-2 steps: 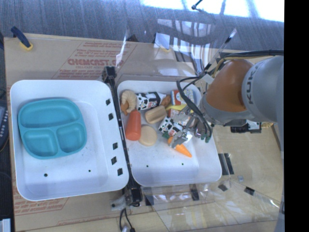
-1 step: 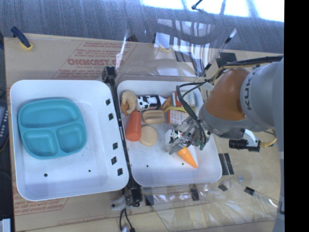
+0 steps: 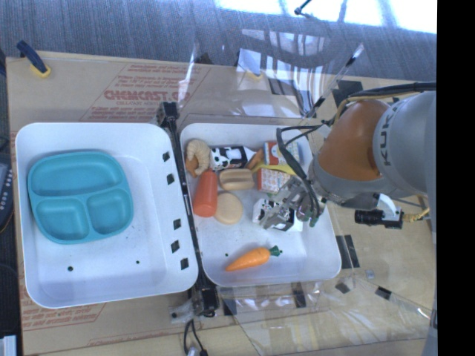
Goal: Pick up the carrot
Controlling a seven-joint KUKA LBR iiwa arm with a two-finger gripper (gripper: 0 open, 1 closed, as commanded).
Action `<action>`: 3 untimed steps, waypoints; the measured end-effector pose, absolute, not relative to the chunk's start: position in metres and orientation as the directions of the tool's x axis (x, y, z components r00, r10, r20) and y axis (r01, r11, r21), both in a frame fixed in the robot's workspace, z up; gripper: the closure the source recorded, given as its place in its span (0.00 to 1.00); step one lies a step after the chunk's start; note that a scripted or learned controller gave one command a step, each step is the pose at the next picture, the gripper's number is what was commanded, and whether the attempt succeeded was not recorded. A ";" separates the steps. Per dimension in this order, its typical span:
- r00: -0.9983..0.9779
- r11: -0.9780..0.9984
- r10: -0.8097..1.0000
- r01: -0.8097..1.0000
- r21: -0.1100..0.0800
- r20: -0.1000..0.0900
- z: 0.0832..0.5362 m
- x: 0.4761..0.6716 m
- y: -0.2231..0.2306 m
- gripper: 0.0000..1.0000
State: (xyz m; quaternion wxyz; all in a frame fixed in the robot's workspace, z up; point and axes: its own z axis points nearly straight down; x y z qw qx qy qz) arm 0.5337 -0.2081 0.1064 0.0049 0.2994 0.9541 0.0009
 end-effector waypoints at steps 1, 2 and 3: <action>-0.821 0.821 0.571 0.571 0.004 -0.008 0.106 0.534 -0.208 0.00; -0.834 0.834 0.552 0.552 0.003 -0.007 0.097 0.479 -0.165 0.00; -0.801 0.801 0.599 0.599 0.002 -0.007 0.127 0.555 -0.203 0.00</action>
